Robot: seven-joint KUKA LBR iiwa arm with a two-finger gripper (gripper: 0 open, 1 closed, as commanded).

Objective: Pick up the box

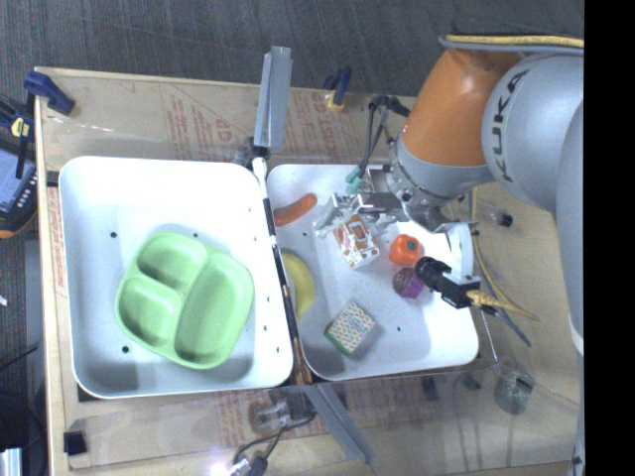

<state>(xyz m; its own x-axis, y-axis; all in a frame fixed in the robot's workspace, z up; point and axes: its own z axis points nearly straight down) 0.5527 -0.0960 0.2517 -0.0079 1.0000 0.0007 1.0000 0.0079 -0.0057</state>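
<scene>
box (356, 243), white and reddish, seemingly tilted

Green tray (185, 300), green patterned box (350, 327), white bins (89, 181).

Grey KUKA-lettered arm (526, 117), orange band (451, 107), yellow cable (511, 41)

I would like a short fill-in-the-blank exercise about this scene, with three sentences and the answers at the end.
1. The green divided plate lies in the ____ bin.
2. The small box with the green patterned top lies in the ____ bin.
3. The sausage lies near the ____ edge of the right bin, farther from the camera than the yellow fruit.

Missing words: left; right; left
</scene>
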